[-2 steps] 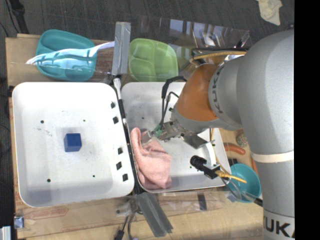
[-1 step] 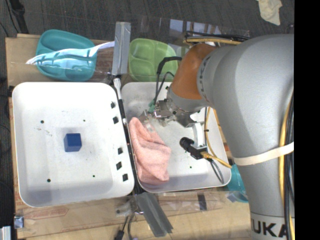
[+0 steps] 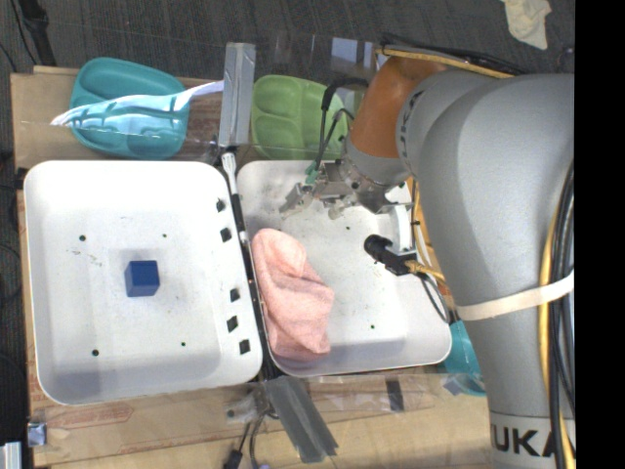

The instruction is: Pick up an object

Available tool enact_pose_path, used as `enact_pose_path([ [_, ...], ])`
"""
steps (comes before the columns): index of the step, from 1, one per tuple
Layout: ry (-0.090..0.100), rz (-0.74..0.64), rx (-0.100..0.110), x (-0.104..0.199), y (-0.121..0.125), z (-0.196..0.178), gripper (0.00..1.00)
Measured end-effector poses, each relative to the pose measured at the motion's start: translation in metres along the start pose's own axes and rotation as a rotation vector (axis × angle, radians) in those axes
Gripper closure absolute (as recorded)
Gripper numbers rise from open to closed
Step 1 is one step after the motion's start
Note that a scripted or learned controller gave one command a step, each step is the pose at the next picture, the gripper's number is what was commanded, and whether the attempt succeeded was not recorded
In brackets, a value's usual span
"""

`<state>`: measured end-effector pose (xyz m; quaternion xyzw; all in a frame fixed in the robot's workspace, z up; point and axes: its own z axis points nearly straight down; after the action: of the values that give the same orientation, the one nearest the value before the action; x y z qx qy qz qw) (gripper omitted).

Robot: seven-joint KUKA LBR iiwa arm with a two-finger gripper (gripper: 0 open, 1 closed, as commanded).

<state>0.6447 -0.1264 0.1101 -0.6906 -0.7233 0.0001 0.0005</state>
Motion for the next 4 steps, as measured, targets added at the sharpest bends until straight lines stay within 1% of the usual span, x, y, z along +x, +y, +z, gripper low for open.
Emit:
enact_pose_path([
  [1, 0.001, -0.144, 0.003, -0.005, -0.065, 0.019, 0.00],
  [2, 0.000, -0.251, 0.001, 0.030, -0.122, 0.018, 0.00],
  [3, 0.001, -0.276, 0.000, 0.032, -0.167, 0.018, 0.00],
  [4, 0.000, -0.276, 0.000, 0.032, -0.167, 0.018, 0.00],
])
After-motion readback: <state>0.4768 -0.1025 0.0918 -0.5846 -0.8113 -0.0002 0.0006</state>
